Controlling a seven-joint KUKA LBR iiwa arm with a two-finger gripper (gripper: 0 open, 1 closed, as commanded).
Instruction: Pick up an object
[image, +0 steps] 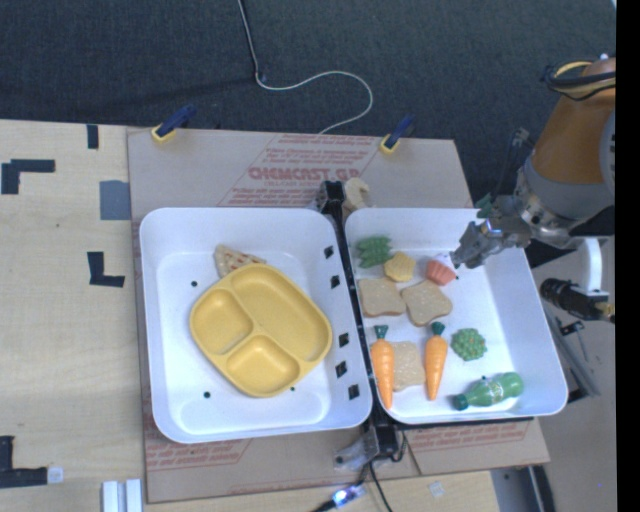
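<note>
Lowest in my view, near the front rim of the right bin (540, 330), lies one green bottle (490, 391) on its side with a dark cap pointing left. I count two white bins: the left bin (160, 300) holds one yellow tray (260, 327) with three compartments, set at a tilt, and one tan waffle-textured wedge (232, 260) pokes out from under its far corner. In the right bin I count two carrots, orange with green tops: the left carrot (382, 368) and the right carrot (435, 362), both lying lengthwise with tops toward the far side. Between them rests one pale bread slice (406, 364), and further back sit two browner slices, the left toast (379, 296) and the right toast (427, 302), touching each other. One small green floret (468, 344) sits right of the carrots, one leafy green piece (374, 250) lies near the far left corner, and one yellow lump (399, 266) sits just beside it. The thing nearest my reach is one small red-orange piece (439, 271), rounded, glossy, just right of the yellow lump and beyond the right toast. My gripper (470, 250) hangs over the right bin's far right part, just beside that red-orange piece, tilted down toward it. Whether my jaws are apart or together I cannot tell from this slant, and nothing shows between them.
</note>
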